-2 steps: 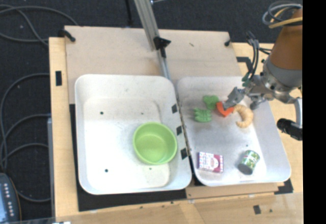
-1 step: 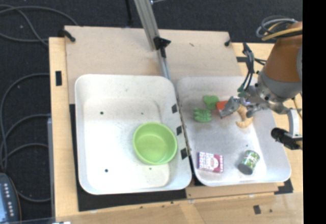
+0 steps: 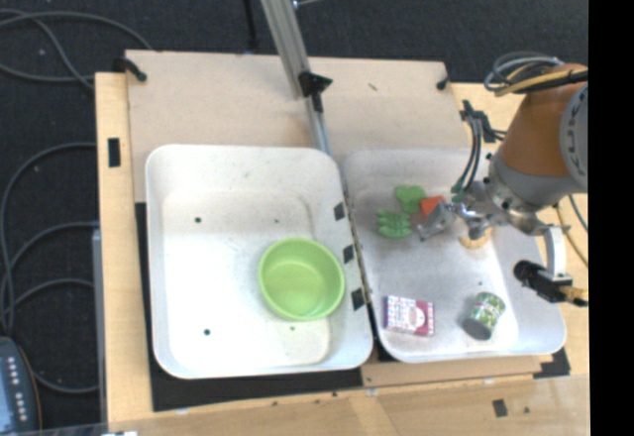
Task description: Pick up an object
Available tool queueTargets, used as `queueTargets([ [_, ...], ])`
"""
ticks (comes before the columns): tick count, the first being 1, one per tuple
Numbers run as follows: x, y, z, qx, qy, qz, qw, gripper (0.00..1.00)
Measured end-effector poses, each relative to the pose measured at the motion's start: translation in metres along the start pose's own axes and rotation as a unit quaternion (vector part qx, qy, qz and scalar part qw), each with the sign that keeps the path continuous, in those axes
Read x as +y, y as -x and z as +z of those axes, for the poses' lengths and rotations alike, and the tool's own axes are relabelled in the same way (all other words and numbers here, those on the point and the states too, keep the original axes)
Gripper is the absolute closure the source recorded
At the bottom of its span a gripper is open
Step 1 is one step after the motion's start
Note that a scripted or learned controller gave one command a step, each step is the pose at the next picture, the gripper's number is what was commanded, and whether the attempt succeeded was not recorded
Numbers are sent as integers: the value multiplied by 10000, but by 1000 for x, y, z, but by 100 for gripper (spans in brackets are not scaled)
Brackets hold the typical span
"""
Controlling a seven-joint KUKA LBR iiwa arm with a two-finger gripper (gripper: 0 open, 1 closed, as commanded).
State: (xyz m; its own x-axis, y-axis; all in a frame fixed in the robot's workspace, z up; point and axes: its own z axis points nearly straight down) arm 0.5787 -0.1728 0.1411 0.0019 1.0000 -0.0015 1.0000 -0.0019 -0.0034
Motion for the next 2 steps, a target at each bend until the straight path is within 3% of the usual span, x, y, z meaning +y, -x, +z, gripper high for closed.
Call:
queueTargets([
  [1,2,1,-13,-4,41,19,10000,100],
  [2,3,9,-76,-8,57,13,10000,100],
])
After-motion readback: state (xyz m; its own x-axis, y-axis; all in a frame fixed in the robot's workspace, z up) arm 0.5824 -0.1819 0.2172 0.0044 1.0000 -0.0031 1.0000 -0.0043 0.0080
